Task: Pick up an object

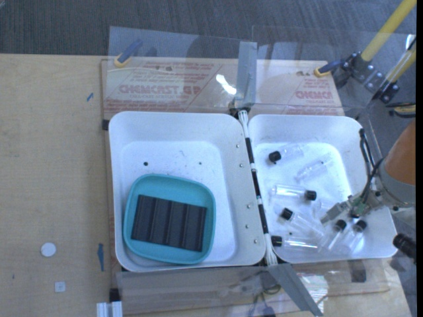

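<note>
Clear black-capped vials (295,191) lay scattered across right bin (264,127), gripper (338,211) low at its 4 o'clock among them, finger spread unreadable, teal tray (170,187) in left bin (125,131).

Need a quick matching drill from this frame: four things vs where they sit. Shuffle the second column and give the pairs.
Things:
1. teal tray
2. black ridged block
3. clear vials with black caps
4. pincer

Places:
A. scattered on the floor of the right bin
B. low over the right bin's right side, among the vials
C. lying inside the teal tray
D. resting in the left bin

Pairs: 1-D, 2-C, 3-A, 4-B
</note>
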Robot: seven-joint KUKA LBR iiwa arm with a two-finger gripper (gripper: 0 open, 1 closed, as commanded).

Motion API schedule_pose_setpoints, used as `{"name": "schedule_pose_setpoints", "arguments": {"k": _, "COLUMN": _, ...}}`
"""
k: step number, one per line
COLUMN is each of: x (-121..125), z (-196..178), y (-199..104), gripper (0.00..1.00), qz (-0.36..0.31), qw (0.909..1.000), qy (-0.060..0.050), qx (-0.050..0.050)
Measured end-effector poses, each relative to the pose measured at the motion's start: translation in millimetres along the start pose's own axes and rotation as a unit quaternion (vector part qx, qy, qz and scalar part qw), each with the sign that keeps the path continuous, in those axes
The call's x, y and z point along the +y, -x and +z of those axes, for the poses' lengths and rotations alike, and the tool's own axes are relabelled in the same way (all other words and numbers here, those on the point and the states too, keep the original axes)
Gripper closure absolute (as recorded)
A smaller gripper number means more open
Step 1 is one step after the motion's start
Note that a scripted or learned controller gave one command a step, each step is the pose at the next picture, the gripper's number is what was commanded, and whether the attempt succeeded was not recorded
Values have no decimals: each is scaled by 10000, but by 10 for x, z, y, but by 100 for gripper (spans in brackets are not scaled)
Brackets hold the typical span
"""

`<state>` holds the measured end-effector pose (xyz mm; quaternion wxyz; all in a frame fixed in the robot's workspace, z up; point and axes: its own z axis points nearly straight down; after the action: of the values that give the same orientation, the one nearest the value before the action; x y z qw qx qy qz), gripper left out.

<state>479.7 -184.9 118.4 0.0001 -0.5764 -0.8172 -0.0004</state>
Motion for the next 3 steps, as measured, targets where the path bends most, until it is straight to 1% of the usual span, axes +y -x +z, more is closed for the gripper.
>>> {"name": "schedule_pose_setpoints", "arguments": {"k": 1, "x": 1013, "z": 305, "y": 160, "gripper": 0, "qz": -78, "qw": 10000, "qy": 34, "qx": -27}}
{"name": "schedule_pose_setpoints", "arguments": {"k": 2, "x": 1931, "z": 6, "y": 197, "gripper": 0, "qz": 542, "qw": 9985, "qy": 13, "qx": -15}}
{"name": "schedule_pose_setpoints", "arguments": {"k": 3, "x": 1367, "z": 164, "y": 684, "gripper": 0, "qz": 655, "qw": 9979, "qy": -1, "qx": -8}}
